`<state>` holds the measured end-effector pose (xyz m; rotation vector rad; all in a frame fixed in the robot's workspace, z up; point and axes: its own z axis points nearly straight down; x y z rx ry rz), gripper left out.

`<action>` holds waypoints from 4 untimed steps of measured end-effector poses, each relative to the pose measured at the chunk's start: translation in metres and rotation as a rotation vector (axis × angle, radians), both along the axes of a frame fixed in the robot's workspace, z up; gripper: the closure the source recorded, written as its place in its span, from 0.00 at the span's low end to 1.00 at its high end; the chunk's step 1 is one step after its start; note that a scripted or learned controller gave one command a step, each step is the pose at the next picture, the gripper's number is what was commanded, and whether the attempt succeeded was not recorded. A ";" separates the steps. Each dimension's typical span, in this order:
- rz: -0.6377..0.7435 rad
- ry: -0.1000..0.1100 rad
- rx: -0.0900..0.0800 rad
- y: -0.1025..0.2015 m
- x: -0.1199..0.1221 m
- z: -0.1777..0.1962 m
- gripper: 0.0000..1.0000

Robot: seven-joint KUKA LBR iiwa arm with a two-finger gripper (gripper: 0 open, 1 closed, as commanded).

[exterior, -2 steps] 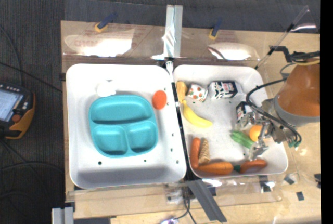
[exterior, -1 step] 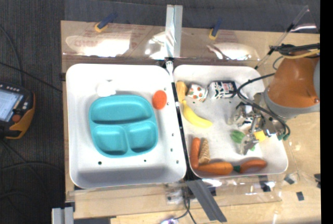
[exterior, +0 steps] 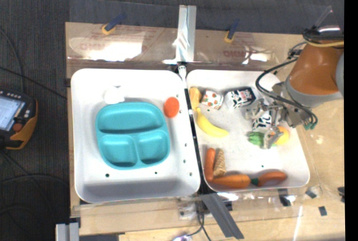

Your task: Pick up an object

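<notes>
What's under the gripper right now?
The gripper sits low in the right bin, over a small cluster: a black-and-white cow-patterned piece, something green and a bit of yellow. What lies directly beneath it is covered.

The end effector (exterior: 272, 125) overlaps a cluster of small items (exterior: 263, 132), its fingers too cluttered to read.
</notes>
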<state>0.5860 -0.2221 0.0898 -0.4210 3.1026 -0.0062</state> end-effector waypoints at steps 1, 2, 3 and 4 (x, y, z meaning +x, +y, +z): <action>0.155 0.001 0.001 0.003 0.005 0.000 0.00; 0.360 0.002 0.002 0.005 0.014 0.000 0.00; 0.337 0.034 -0.003 0.081 0.070 0.002 0.00; 0.480 0.001 -0.001 0.038 0.036 0.000 0.00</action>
